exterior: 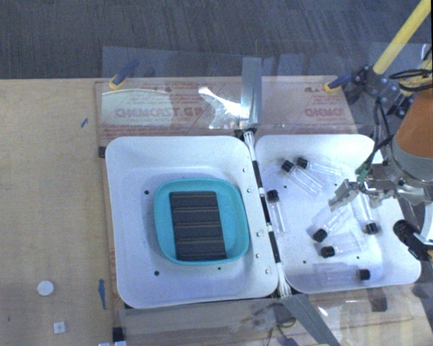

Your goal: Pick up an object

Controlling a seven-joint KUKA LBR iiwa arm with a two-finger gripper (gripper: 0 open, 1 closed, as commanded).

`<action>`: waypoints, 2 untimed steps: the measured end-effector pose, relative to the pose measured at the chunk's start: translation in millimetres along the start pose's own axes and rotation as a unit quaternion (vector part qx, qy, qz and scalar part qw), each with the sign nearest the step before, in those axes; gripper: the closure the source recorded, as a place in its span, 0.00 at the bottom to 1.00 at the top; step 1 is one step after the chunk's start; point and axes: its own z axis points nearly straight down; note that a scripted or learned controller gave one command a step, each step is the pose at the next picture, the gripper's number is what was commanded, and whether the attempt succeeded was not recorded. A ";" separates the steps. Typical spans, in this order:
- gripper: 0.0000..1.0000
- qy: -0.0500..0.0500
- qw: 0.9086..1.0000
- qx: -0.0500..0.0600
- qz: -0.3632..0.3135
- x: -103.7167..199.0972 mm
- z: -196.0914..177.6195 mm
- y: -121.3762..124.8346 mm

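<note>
You have clear vials with black caps [325, 225] scattered over the right bin [390, 269], one at the near edge, others further back. The gripper [359, 192] sits above them near the right side; whether it is spread or pressed together, you cannot tell. Left bin [131, 164] holds a teal tray [161, 206] with a dark ridged insert [197, 226]; beyond lies tan bench [38, 139] and grey floor [197, 20].

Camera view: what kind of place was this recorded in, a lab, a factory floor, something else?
Most likely a robotics lab test bench. Two white bins, the left bin and the right bin, sit side by side on a wooden bench; clear plastic vials lie scattered in the right one for picking, and carpeted floor lies beyond.
</note>
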 end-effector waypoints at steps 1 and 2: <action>0.00 0.003 0.999 -0.006 -0.051 -33.6 98.1 29.3; 0.00 -0.002 0.998 -0.004 -0.064 -13.4 108.8 42.7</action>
